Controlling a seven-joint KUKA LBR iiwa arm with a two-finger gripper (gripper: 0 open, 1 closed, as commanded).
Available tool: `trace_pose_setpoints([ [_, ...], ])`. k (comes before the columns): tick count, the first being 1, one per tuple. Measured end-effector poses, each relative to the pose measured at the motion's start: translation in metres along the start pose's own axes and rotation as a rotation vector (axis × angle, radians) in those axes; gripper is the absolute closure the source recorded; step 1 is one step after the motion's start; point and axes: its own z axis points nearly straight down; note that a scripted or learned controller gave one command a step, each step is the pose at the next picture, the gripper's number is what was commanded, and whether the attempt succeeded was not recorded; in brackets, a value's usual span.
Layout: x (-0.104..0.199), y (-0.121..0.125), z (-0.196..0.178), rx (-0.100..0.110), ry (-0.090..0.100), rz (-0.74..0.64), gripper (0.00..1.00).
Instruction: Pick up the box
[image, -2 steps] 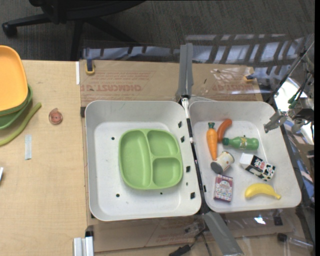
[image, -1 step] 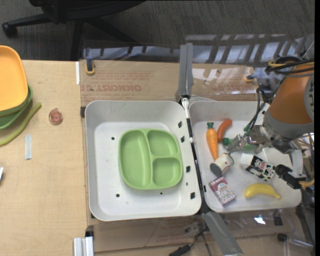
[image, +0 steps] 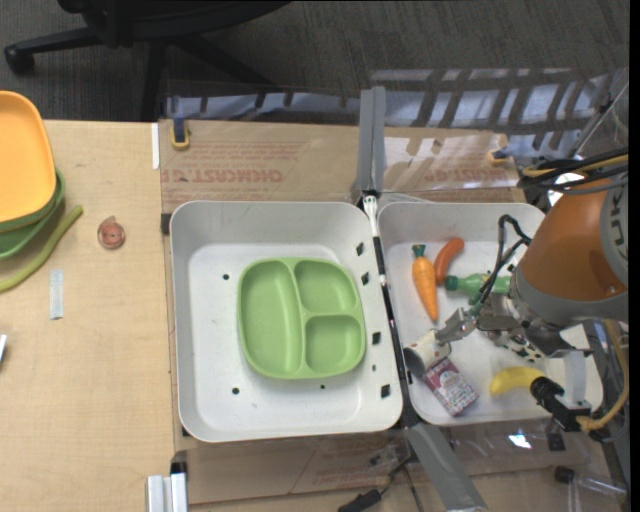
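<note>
Box (image: 450, 386) lies flat at near edge of right bin (image: 400, 300), beside banana (image: 515, 379). Tool (image: 447, 331) hangs just above it, spread or pressed together cannot be told; likely lining up for grasp.

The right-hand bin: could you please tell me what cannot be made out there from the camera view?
- Gripper: too small and cluttered to judge its state.
- Box: print too small to read.
- Right bin: far side covered by the arm.
- Yellow toy: partly hidden by cabling.
</note>
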Motion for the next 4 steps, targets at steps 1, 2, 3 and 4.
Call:
trace_pose_setpoints([
  [1,0.010,0.015,0.017,-0.026,0.007,0.006,0.00],
  [2,0.007,0.002,0.017,-0.036,-0.003,0.012,0.00],
  [3,0.009,0.002,0.017,-0.034,0.000,0.076,0.00],
  [4,0.004,0.003,0.016,-0.041,-0.017,-0.298,0.00],
])
